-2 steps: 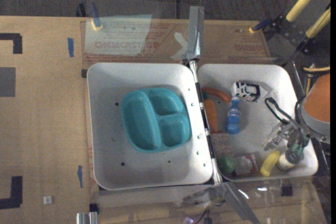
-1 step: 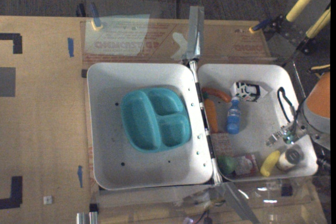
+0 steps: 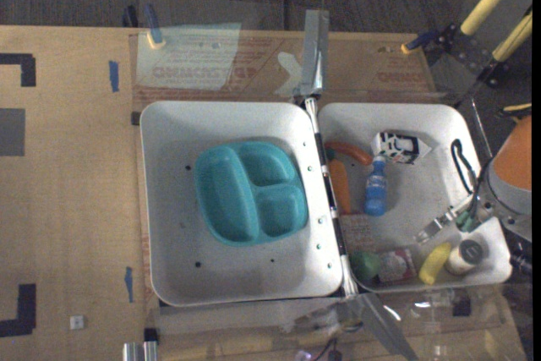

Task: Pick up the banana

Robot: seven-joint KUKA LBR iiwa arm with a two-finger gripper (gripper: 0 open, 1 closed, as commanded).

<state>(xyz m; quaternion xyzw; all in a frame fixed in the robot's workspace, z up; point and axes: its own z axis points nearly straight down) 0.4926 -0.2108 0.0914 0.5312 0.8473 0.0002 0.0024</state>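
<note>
The banana (image 3: 433, 262) is a small yellow piece lying near the front right corner of the right bin (image 3: 439, 116). The gripper (image 3: 433, 228) reaches in from the right and hangs low just behind the banana, tip pointing left and slightly toward the front. Nothing shows as held. The grey arm with its orange band (image 3: 517, 158) covers the bin's right rim.
A white round cap (image 3: 467, 253) lies right beside the banana. A green item (image 3: 366, 265) and a packet (image 3: 394, 265) lie to its left. A blue bottle (image 3: 375, 189), two orange pieces (image 3: 340, 184) and a black-and-white item (image 3: 397, 146) lie farther back. A teal divided plate (image 3: 251, 192) fills the left bin (image 3: 165, 182).
</note>
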